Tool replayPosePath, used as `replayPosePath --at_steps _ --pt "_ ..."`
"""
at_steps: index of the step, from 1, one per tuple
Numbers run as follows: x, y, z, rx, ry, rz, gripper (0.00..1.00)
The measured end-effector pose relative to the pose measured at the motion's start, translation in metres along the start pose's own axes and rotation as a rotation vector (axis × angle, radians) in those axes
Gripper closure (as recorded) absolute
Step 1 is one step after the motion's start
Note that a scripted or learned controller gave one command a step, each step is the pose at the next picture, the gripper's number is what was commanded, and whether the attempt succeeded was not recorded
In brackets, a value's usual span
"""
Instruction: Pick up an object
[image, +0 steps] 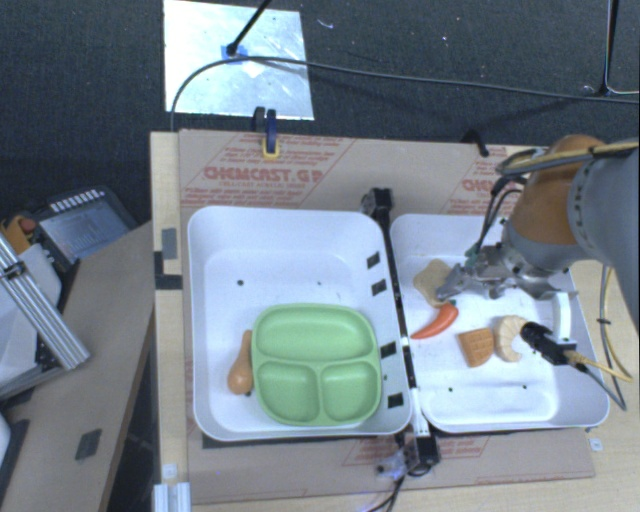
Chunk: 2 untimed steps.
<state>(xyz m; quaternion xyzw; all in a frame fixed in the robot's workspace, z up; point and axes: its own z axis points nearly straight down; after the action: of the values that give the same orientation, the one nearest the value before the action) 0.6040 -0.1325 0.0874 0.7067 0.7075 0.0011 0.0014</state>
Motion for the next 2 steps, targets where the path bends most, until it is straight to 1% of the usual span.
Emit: replayPosePath --at_steps 1,2 --pt "0.001 0.003 -0.013 -0.008 0.003 -0.001 1.0" --pt "-0.002 -0.005 -0.071 -0.002 -0.001 0.002 1.0"
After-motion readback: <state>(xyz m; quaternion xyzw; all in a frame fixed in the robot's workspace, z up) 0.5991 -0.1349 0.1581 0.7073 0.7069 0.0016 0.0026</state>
